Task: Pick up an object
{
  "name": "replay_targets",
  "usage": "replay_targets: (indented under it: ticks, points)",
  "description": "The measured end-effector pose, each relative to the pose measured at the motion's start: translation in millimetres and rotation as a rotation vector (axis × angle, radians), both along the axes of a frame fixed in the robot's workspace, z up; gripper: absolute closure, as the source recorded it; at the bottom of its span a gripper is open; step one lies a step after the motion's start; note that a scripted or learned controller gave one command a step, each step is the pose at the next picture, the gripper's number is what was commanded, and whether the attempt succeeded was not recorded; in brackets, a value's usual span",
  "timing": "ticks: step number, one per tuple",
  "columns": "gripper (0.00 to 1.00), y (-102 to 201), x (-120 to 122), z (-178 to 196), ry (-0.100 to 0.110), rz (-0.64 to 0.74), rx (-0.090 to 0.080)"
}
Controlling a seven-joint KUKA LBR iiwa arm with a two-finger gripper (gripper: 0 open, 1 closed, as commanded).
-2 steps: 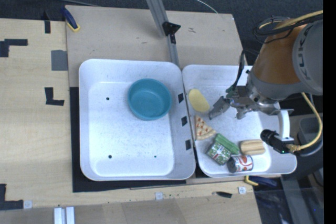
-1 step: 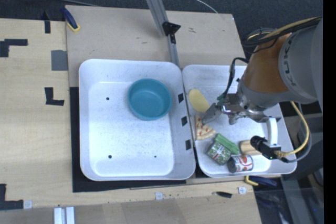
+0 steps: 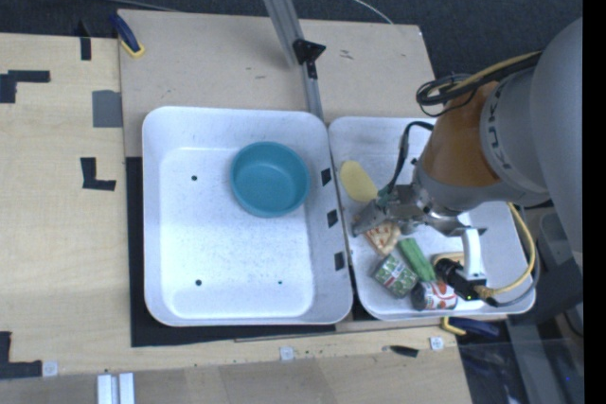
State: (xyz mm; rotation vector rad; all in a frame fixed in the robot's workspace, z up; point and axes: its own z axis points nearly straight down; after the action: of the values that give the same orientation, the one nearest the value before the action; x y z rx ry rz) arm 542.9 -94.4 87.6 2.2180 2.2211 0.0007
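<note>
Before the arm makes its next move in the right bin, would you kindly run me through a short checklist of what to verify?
1. Hand is down over the right bin: ok.
2. An object is seen held in the hand: cannot tell, the wrist hides it.
3. Candidate objects are within reach: ok; yellow piece, tan piece, green packet and green stick lie close by.
4. Objects are well separated for a clean grasp: not ok, they crowd together.
5. Blue bowl sits in the left bin, out of the arm's way: ok.
</note>
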Motion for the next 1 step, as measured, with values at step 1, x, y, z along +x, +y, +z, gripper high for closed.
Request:
replay_targets:
  ticks: [1]
  points:
    - [1.0,0.0,0.1,12.5,0.001,0.001,0.0]
